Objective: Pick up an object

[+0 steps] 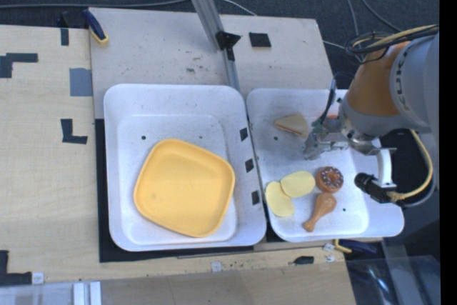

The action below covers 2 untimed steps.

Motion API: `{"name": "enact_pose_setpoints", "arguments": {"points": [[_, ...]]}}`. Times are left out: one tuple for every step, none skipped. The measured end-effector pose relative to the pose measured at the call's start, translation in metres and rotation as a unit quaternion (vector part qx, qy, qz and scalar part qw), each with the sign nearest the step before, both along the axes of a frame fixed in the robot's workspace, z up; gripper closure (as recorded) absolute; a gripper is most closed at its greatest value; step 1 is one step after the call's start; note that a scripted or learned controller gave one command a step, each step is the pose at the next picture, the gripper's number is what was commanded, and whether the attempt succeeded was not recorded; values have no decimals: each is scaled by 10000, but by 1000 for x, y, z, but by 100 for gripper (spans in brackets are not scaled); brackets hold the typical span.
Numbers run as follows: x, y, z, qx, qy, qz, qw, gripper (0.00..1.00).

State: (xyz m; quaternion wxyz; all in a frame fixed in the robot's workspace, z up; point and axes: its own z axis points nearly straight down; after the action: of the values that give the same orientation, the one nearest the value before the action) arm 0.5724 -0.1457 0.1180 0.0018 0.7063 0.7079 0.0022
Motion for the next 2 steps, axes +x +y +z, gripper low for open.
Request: {"name": "enact_pose_setpoints", "arguments": {"points": [[0,1,42,-5,13,-8,10000,100],[1,1,88,-5,12,-9,10000,100]]}}
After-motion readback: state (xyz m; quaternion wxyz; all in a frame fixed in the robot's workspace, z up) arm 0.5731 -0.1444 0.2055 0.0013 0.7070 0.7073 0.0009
